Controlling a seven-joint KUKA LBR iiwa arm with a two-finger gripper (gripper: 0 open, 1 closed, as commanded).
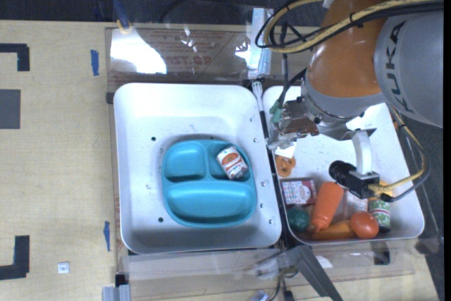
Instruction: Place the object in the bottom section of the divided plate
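Can (232, 163) sits in plate's (208, 182) top-right section; bottom section unfilled. Hand (285, 137) over right bin (412, 211), grip state unclear.

Two shallow white plastic bins: the left bin (141, 109) and the right bin (412, 211).

One turquoise divided plastic plate (204, 201) with three sections.

One small round can with a red-and-white label (232, 163), in the plate's upper right section.

In the right bin: one orange carrot-shaped toy (325, 206), one red tomato-shaped toy (363, 224), one green leafy toy (299, 219), one red-labelled packet (297, 191), one small orange pretzel-like piece (285, 166), one small green-capped bottle (380, 211).
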